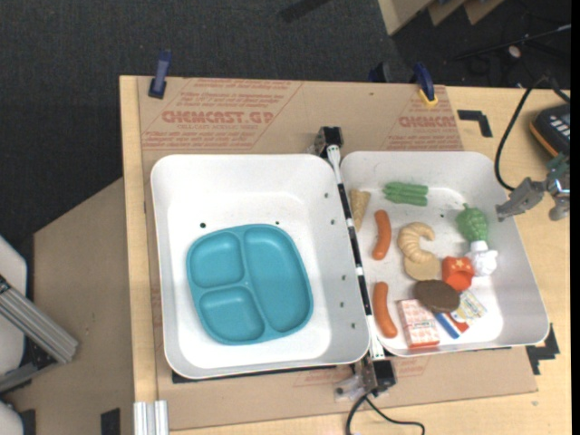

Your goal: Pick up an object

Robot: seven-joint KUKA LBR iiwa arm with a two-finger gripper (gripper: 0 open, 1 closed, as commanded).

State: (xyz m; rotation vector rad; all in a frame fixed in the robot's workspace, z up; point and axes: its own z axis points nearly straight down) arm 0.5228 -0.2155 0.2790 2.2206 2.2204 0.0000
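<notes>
Tool (509, 205) at the right bin's (530, 284) rim — broccoli (472, 222) just beside it

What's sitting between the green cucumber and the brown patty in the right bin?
The croissant lies between the cucumber and the patty, seen in the camera view.

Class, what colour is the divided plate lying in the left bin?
Teal blue-green all over, seen clearly in the camera view: the divided plate lies in the left bin.

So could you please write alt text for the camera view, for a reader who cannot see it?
Two white bins sit side by side: the left bin holds a teal tray, the right bin toy food. The end effector hangs over the right bin's far edge.
</notes>
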